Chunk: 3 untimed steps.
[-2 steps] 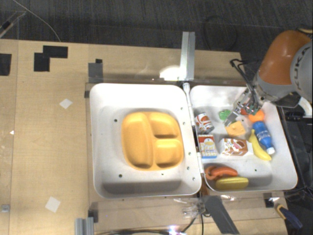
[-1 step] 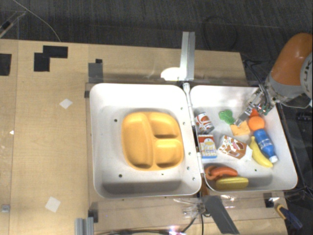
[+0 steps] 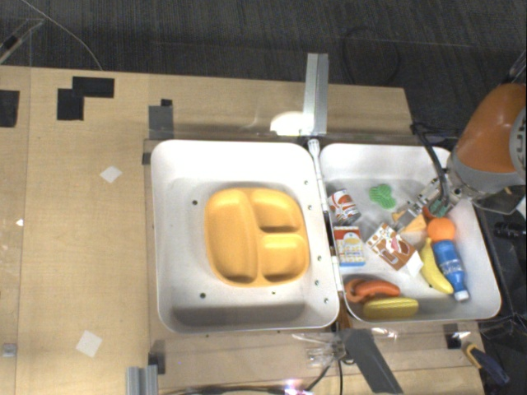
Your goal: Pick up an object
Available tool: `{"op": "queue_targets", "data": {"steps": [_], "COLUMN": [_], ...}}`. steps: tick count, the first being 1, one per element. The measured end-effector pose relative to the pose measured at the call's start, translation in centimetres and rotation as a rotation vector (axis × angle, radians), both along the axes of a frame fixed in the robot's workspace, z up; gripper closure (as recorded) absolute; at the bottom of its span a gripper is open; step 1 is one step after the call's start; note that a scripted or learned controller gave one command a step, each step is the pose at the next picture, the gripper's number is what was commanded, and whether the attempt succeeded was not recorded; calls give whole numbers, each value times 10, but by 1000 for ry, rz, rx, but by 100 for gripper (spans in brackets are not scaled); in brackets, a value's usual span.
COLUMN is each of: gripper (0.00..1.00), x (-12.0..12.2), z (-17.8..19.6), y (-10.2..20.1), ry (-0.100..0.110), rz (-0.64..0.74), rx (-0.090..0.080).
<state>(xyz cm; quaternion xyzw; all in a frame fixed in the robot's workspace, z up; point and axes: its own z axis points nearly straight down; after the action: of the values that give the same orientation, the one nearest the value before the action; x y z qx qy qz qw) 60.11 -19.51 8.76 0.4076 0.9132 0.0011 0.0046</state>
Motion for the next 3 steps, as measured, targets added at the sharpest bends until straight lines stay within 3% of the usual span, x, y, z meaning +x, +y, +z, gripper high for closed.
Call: {"op": "queue_targets", "data": {"steps": [1,2,3], "gripper": [0,0,0], "x": [41,-11,-15], "z": [1,0,0], "y": [-2,-7,1], "ry": [-1,1,-2], "rz": [-302,-296,-395], "rx": [2,2,3]}}
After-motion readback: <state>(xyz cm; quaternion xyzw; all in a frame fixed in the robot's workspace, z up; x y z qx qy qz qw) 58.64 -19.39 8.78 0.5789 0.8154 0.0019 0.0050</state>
